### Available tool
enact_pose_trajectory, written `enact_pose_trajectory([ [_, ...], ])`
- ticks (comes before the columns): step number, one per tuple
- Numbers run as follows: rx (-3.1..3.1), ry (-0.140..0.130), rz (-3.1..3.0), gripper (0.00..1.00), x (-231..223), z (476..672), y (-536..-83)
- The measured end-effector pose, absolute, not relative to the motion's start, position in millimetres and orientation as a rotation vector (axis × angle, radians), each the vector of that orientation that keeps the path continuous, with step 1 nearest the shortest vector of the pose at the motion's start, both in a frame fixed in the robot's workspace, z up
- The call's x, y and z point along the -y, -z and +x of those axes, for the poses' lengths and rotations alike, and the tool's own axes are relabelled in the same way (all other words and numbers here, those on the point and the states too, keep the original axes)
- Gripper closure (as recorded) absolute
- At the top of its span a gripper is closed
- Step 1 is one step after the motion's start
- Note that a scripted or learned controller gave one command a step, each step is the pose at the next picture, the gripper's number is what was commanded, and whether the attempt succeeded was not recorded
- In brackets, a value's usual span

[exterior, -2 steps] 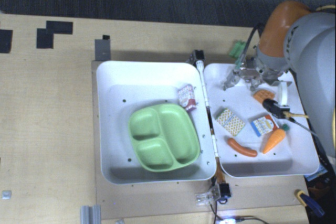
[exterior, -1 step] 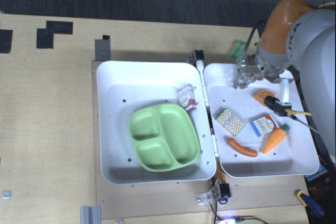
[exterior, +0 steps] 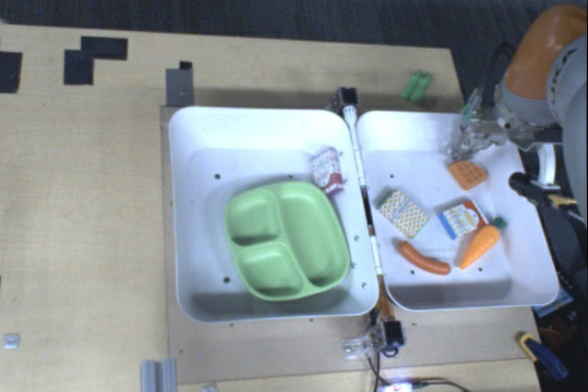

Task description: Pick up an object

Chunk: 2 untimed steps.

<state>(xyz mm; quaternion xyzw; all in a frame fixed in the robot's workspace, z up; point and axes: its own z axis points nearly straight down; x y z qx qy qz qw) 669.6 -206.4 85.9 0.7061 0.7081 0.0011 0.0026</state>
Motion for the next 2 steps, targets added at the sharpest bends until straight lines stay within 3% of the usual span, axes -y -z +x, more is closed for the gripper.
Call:
enact_pose_trajectory([
  [1, -2.234, -0.010, 2.220, 0.00, 200, 670.3, -85],
  [2, -2.226, -0.004, 2.213, 0.00, 184, 669.8, -85],
])
